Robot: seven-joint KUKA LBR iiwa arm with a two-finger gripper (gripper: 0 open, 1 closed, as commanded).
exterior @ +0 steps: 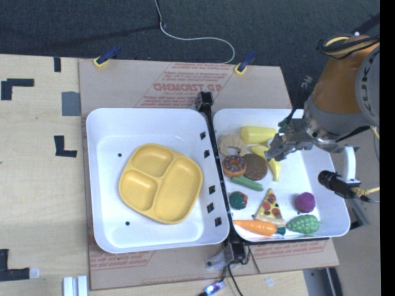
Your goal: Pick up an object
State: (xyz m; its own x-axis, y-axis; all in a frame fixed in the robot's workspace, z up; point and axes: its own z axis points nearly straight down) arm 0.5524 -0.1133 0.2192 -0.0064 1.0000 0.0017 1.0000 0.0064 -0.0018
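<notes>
The right bin (321, 165) holds several toy foods. A yellow piece (258, 133) lies at its upper left, next to a beige piece (229, 142). Below them sit a sprinkled donut (234, 165) and a brown cookie (253, 166). A thin yellow banana-like piece (273, 167) lies right of the cookie. My gripper (276, 150) hangs over the banana-like piece's upper end, between it and the yellow piece. I cannot tell whether it touches either. Further down are a pizza slice (269, 207), a carrot (256, 228), a purple piece (304, 201) and a green bumpy piece (302, 224).
The left bin (105, 128) holds a yellow divided plate (160, 182). A green stick (247, 182) and a small green and red piece (238, 199) lie near the divider. The arm (342, 97) covers the right bin's upper right corner. A black fixture (336, 182) juts over its right rim.
</notes>
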